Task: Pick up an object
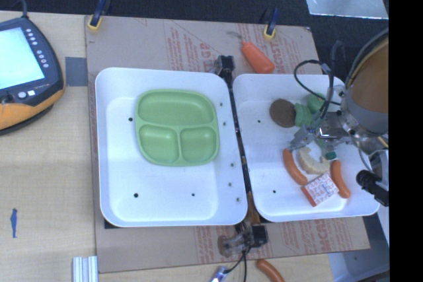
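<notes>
Hovering fingers above pale slice

Illegible red print on cardboard sheet.

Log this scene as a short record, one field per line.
left bin: holds a green divided plate
right bin: brown round piece, green toy, two orange sausages, red-and-white packet, pale ring-shaped piece
gripper: low over the right bin's cluster, grasp cannot be told
outside bins: orange carrot beyond the right bin; handheld screen at the bench's left
</notes>
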Motion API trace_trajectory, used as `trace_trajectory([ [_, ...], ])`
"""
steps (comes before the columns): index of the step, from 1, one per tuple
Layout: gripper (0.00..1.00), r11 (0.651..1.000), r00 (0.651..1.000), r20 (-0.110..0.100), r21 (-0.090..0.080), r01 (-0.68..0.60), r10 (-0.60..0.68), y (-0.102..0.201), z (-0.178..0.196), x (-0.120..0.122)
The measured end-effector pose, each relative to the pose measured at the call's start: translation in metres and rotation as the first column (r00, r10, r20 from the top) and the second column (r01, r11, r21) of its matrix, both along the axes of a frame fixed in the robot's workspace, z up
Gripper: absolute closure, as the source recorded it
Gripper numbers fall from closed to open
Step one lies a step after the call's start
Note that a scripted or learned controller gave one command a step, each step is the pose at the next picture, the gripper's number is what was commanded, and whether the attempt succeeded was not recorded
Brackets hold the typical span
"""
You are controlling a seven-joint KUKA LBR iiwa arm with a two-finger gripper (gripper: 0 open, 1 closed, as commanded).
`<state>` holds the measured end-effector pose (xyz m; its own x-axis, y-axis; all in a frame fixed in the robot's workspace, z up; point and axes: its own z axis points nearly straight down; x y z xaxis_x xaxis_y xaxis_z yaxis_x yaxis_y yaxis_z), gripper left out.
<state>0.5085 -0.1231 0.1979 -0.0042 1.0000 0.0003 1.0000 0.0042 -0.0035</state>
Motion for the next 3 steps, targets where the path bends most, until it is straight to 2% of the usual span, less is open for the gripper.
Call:
trace_trajectory([
  [1, 0.0, 1.0, 1.0, -0.002, -0.001, -0.002, 0.002, -0.006, -0.098, 0.045],
  [2, 0.0, 1.0, 1.0, 0.005, -0.002, -0.002, 0.002, -0.002, -0.105, 0.013],
  [3, 1.0, 1.0, 1.0, 0.001, -0.004, -0.005, 0.005, -0.003, -0.096, 0.012],
])
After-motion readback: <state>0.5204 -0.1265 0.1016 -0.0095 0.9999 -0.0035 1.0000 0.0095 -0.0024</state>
